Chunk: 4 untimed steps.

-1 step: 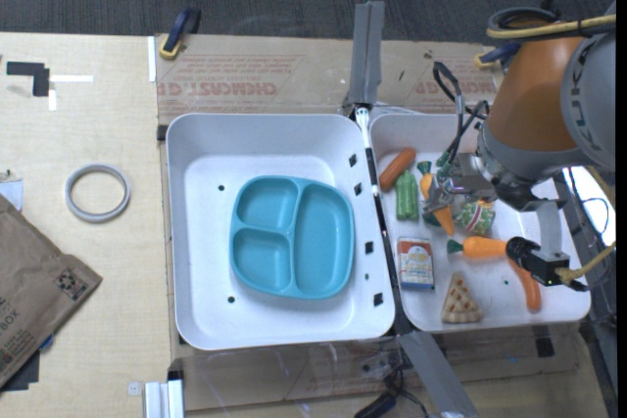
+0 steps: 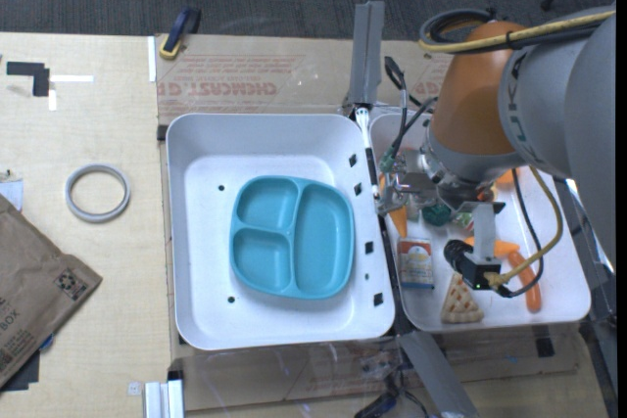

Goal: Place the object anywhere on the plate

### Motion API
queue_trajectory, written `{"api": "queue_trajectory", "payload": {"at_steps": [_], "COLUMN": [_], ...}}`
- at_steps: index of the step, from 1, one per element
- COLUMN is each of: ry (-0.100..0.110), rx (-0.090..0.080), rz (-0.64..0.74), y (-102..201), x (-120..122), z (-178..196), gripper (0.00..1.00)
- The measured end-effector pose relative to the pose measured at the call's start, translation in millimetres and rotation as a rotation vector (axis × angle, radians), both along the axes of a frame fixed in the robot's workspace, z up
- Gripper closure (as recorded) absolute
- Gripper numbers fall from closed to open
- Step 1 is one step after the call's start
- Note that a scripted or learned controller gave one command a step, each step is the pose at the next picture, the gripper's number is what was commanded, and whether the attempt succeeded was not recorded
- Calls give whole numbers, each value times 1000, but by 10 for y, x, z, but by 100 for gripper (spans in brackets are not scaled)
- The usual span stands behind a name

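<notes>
A light blue plate (image 2: 292, 236) with three compartments lies in the middle of the left white bin (image 2: 196, 162). Nothing rests on it. My gripper (image 2: 423, 197) hangs low over the left part of the right bin (image 2: 563, 303), under the orange wrist band (image 2: 475, 98), which hides most of it. Just below it in that bin lie a small white and orange carton (image 2: 415, 264), a pizza-slice toy (image 2: 460, 301) and orange carrot-like pieces (image 2: 511, 255). A bit of green (image 2: 439, 211) shows beside the gripper. I cannot see any object held.
The grey arm (image 2: 568, 103) covers the right bin's upper half. Cables loop over that bin. On the bench to the left lie a tape ring (image 2: 97, 192) and a brown paper bag (image 2: 34, 284). A grey post (image 2: 367, 54) stands behind the bins.
</notes>
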State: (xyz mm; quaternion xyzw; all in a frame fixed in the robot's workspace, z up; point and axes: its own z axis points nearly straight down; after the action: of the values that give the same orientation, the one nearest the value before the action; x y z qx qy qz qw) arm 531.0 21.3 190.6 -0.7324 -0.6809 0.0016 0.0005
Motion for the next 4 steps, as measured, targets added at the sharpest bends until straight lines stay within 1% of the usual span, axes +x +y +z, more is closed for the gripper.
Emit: {"api": "queue_trajectory", "payload": {"at_steps": [1, 2, 3, 4], "ry": [0, 2, 0, 0], "rx": [0, -2, 0, 0], "rz": [0, 1, 259, 259], "y": [-1, -10, 481, 480], "x": [0, 2, -42, -42], "z": [0, 80, 147, 147], "gripper": [0, 100, 100, 0]}}
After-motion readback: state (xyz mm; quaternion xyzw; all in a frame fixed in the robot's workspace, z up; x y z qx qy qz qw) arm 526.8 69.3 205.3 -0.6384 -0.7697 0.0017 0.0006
